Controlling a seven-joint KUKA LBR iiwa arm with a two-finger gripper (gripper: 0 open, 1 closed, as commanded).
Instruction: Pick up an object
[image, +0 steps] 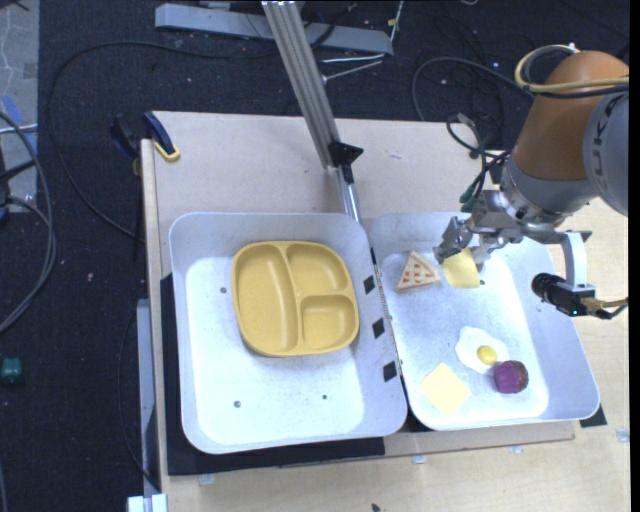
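Observation:
My gripper hangs over the back of the right bin, reaching in from the right. A pale yellow chunk sits between its fingertips, and the gripper is shut on it. Just left of it lies a pizza slice toy, close to the chunk. Nearer the front of the same bin are a fried egg, a purple round piece and a flat yellow cheese square.
The left bin holds a yellow divided tray. A slanted metal pole rises behind the bins. A black clip and cable hang off the arm at the right bin's edge.

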